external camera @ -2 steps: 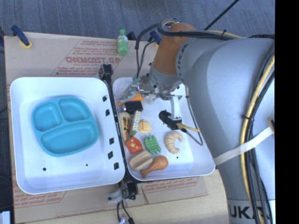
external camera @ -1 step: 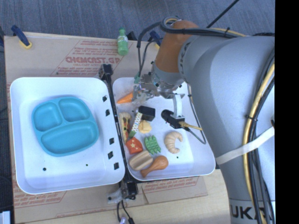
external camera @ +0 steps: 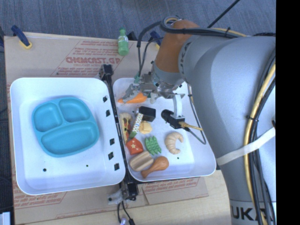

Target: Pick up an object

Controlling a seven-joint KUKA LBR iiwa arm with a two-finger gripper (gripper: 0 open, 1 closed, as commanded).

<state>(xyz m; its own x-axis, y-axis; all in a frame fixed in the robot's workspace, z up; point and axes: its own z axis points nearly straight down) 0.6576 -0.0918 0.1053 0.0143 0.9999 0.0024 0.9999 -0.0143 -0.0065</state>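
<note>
Crowding is the risk: the hand [external camera: 149, 89], grip state unclear, sits at the right bin's [external camera: 202, 159] far end beside a toy carrot [external camera: 134, 98], which could slide away.

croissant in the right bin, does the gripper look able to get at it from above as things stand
Probably yes. The croissant lies with its top uncovered, a little apart from the green toy and the drumstick. The gripper is over the bin's far end by the carrot.
</note>
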